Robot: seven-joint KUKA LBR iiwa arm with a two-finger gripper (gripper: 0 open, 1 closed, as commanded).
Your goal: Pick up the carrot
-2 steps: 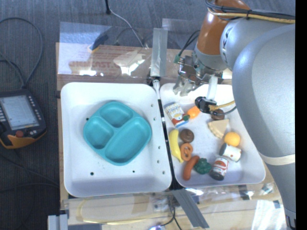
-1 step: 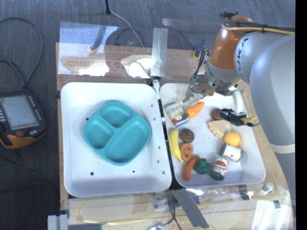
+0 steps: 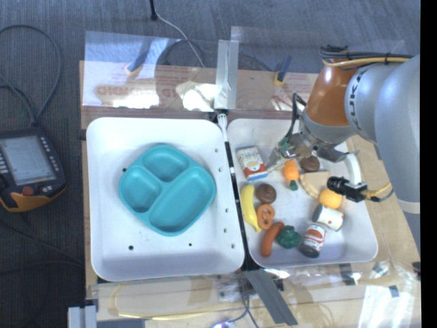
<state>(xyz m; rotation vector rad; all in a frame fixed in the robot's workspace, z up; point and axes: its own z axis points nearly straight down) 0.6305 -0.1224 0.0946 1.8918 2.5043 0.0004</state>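
- Nearest us, at the front of the right bin (image 3: 355, 251), we see a small can (image 3: 313, 240) with a red-and-white label whose writing is too small to read, a green piece (image 3: 289, 237) and a sausage (image 3: 271, 238).
- Next back lie a banana (image 3: 248, 208), a brown round (image 3: 265, 193) and a carton (image 3: 251, 163), print illegible.
- Farther in, the carrot (image 3: 291, 171) sits right below the gripper (image 3: 292, 149); we cannot tell how the fingers stand.
- Leftward, a teal divided plate (image 3: 167, 188) rests in the left bin (image 3: 109, 251).
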